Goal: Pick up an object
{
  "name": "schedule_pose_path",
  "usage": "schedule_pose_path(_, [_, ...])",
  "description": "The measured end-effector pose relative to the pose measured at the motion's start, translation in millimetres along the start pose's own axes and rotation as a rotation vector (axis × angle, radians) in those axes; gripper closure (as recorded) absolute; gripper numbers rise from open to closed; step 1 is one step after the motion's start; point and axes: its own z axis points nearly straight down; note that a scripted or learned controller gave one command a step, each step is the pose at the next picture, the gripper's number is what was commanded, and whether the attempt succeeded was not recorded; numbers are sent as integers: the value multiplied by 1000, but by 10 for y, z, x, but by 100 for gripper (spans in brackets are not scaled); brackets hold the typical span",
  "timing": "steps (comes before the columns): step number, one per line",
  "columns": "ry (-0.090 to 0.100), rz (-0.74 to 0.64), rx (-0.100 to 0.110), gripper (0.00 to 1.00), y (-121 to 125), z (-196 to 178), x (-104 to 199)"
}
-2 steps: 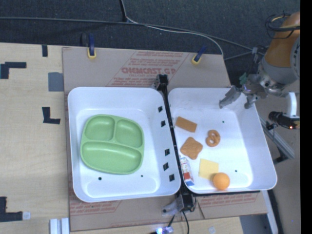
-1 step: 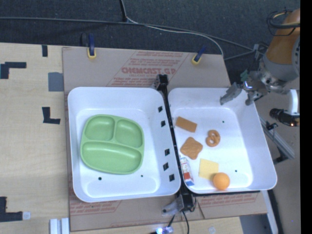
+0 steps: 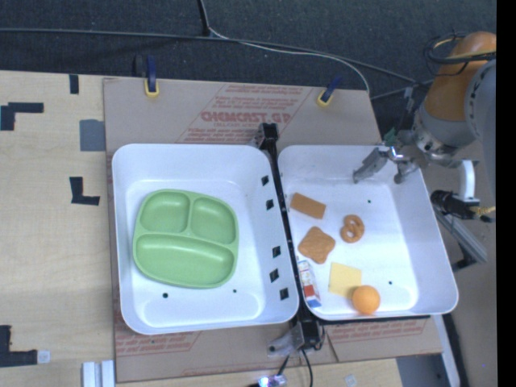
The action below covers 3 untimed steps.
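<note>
Right shallow white plastic bin (image 3: 419, 240), taken as landmark for all positions, sits on the counter (image 3: 48, 240) and holds the loose pickable stock. Contents: a flat orange-brown rectangular cracker-like piece (image 3: 308, 206) in the bin's upper-left part; a small brown pretzel-shaped piece (image 3: 351, 229) near its middle; a square toast-coloured waffle-like piece (image 3: 317, 244) left of middle; a pale yellow flat square slice (image 3: 344, 278) toward the lower edge; a round orange ball-like fruit (image 3: 366, 300) just beside that slice, at the lower edge; a small red-and-white packet (image 3: 308, 283) lying along the left wall. The pieces lie apart from one another, probably scattered so that each can be gripped singly. The tool (image 3: 385, 168) hangs over the bin's upper-right corner, fingers spread and released, grasping nothing, well apart from every item; judged as a staging pose ahead of a descent. No item is lifted yet. Left of the landmark bin stands a second white bin (image 3: 129, 168) bearing a green three-compartment plastic tray (image 3: 186, 239).
</note>
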Motion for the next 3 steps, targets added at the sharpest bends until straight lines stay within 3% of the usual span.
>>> schedule_pose_path(1, [0, 0, 1, 0, 78, 584, -27])
schedule_pose_path(2, [-1, 0, -2, 0, 86, 665, -24])
schedule_pose_path(3, [-5, -2, -7, 100, 97, 547, -27])
